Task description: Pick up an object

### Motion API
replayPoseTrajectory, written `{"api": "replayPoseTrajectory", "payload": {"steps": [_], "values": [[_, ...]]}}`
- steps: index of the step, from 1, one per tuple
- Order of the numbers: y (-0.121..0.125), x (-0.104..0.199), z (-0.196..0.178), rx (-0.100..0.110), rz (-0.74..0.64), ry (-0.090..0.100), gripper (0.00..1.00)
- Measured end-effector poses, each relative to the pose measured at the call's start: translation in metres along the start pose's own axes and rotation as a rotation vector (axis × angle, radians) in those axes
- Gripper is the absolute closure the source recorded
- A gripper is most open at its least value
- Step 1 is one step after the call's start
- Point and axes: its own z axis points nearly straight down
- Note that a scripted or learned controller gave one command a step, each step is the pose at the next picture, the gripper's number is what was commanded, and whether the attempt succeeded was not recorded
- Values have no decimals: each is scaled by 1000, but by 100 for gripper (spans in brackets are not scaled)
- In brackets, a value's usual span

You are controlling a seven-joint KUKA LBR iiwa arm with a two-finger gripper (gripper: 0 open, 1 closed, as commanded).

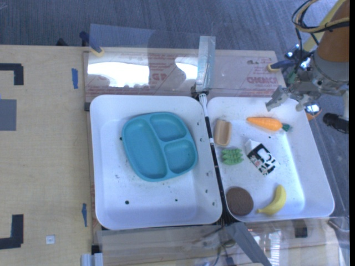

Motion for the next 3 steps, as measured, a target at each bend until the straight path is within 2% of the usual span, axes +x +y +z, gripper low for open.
{"api": "replayPoseTrajectory", "payload": {"steps": [1,2,3], "values": [[-6,26,84,-24,-165,-7,0],[-5,25,71,-30,-165,-11,100],[-21,30,58,-2,211,-1,100]]}}
